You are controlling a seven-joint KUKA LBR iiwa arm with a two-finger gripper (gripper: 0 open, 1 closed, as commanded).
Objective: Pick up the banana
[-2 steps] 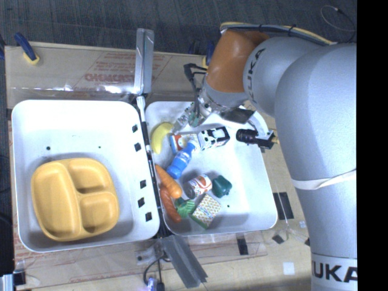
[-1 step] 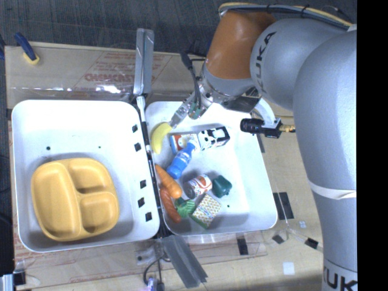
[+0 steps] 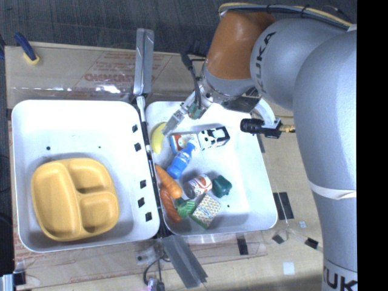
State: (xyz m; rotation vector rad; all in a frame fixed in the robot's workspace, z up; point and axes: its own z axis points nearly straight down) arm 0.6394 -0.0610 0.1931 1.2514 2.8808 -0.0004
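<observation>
The banana [image 3: 157, 140] is yellow and lies against the left wall of the right bin [image 3: 254, 180], near its back corner; only part of it shows. My gripper [image 3: 171, 125] reaches down from the orange-banded wrist [image 3: 233, 47] at a slant, and its tip sits just above the banana's upper right end. Whether it touches the fruit is unclear.
Crowded beside the banana are a blue bottle [image 3: 180, 159], a carrot [image 3: 168, 183], a can [image 3: 199, 185], a green item [image 3: 221, 185], a patterned box [image 3: 207, 210] and a black-and-white item [image 3: 213, 136]. The left bin [image 3: 36, 120] holds a yellow compartment tray [image 3: 74, 196].
</observation>
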